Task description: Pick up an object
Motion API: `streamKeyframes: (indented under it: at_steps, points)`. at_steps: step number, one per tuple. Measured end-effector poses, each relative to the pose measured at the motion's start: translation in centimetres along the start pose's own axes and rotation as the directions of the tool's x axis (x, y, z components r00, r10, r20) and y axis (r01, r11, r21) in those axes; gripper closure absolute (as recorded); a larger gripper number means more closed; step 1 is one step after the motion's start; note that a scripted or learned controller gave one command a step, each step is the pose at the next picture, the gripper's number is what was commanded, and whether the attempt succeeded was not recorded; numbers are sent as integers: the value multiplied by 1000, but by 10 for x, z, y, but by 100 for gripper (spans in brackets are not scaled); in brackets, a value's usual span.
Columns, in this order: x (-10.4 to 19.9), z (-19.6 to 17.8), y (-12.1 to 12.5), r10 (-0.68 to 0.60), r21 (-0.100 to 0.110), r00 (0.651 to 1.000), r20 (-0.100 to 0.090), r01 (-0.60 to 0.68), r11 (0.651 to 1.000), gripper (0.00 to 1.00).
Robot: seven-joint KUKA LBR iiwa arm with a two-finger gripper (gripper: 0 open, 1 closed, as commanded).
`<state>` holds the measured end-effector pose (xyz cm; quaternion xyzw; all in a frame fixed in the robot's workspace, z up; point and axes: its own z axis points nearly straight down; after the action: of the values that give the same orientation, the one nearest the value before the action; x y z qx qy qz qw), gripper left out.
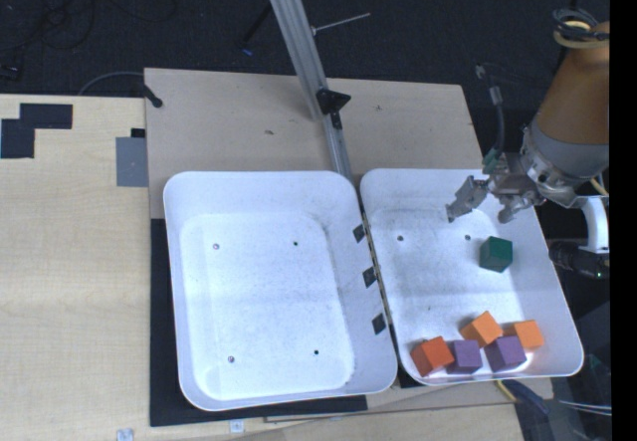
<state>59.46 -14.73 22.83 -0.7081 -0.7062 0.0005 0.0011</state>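
Closest to the camera, along the bottom edge of the right bin (557, 280), there's a little huddle of blocks: a red-orange block (431, 354) at the left end, a purple block (465, 356) touching it, an orange block (485, 328) sitting just behind those, another purple block (506, 352), and one more orange block (529, 333) at the right end. They're all bunched against the bin's lower rim, so the exact edges between them are kinda hard to pick out.

Going up the frame, a dark green cube (496, 254) sits alone in the right bin, well apart from the huddle. The gripper (488, 202) hangs just above it in the picture, a bit to the left, not touching it. Its two fingers are spread wide with nothing between them.

The left bin (189, 230) lies beside the right one on the worktop (70, 260).

Further up, the arm (575, 110) comes in from the right side of the frame and is cut off at the edge. A metal rail (299, 41) slants up from between the bins toward the top of the frame, over a dark floor with cables that are hard to make out.
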Motion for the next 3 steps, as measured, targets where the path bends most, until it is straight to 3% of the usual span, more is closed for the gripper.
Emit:
streamKeyframes:
  at_steps: [1,2,3]
  points:
    - [-59,-6,-76,5,4,1000,2,-5,1000,0]
    - [-61,131,-96,-1,9,1000,-4,1,1000,0]
    - [-62,138,-1,-6,-5,1000,2,6,1000,0]
